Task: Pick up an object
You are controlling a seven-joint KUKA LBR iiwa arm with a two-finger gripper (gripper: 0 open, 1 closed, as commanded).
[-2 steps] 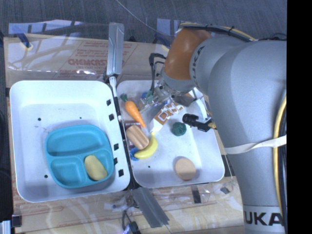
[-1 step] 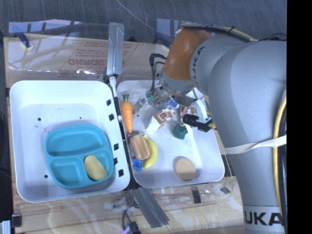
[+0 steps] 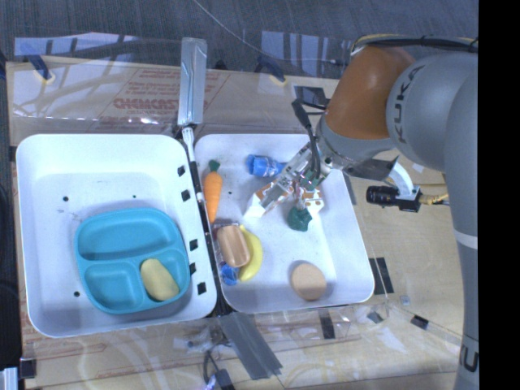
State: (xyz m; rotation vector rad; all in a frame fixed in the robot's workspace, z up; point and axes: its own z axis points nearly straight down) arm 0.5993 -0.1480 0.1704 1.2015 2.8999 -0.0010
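Note:
In the right bin (image 3: pixel 345 218) my gripper (image 3: pixel 286 203) hangs over the middle, open, with its fingers spread and nothing seen between them. A small dark green object (image 3: pixel 299 218) lies just below the right finger, close to it. A blue object (image 3: pixel 260 166) sits up and to the left of the gripper. An orange carrot (image 3: pixel 212 195) lies along the bin's left wall. Toward the front are a hot dog bun (image 3: pixel 231 245) leaning on a yellow banana (image 3: pixel 253 256), and a round tan bun (image 3: pixel 308 280).
The left bin (image 3: pixel 49 169) bears a blue compartment tray (image 3: pixel 122 242) with a yellow lemon-like object (image 3: pixel 160 279) in its front right compartment. The grey arm with its orange band (image 3: pixel 370 96) comes in from the upper right over the bin's back corner.

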